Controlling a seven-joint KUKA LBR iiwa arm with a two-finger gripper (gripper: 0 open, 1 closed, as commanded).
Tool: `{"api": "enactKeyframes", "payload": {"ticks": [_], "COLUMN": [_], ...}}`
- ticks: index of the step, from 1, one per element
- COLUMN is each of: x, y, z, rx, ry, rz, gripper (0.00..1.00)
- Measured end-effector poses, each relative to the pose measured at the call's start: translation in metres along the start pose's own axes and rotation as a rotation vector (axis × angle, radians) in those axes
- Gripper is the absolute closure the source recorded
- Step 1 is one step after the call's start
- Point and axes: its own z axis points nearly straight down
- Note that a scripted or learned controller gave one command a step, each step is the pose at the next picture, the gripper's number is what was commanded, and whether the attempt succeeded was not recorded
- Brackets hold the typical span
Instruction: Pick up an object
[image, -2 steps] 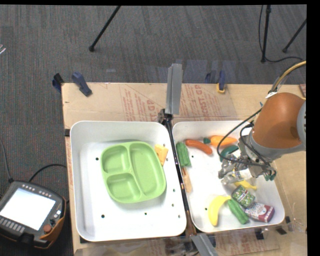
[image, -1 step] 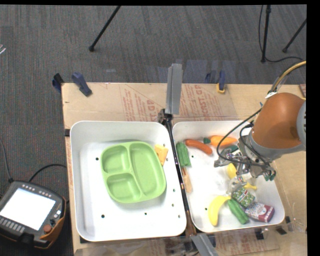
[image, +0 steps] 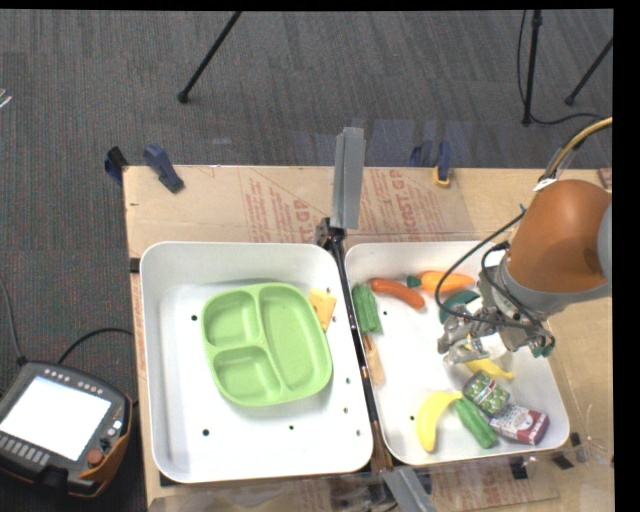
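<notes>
The arm is reaching in from the right, its orange band (image: 565, 235) sitting over the far right corner of the right bin (image: 400, 440). Below it, the gripper (image: 478, 345) is hanging over the right half of that bin, above a cluster of toy food; whether it is apart, together or clamped on anything cannot be told from this slanted view, since the metal parts are blurring into what lies under them.

In the right bin, a green toy cucumber (image: 366, 308) is lying along the left wall. A red-orange toy sausage (image: 398, 292) is resting toward the far side, and an orange carrot-like piece (image: 445, 281) is lying just right of it, near the gripper. A yellow banana (image: 434, 418) is lying toward the near side, with a green pepper-like piece (image: 476, 424) just beside it. A small green packet (image: 487, 391) is sitting right under the gripper's near side, and a red and white carton (image: 520, 426) is lying in the near right corner.

The left bin (image: 170, 440) is bearing a green divided plate (image: 266, 343), with a yellow wedge (image: 322, 306) touching its far right edge. A handheld control pendant (image: 58, 428) is lying on the floor at the near left.
</notes>
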Motion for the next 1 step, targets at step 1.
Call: {"api": "enactKeyframes", "payload": {"ticks": [1], "x": [0.0108], "y": [0.0171], "z": [-0.1509], "rx": [0.007], "ry": [-0.01], "rz": [-0.054], "gripper": [1.0]}}
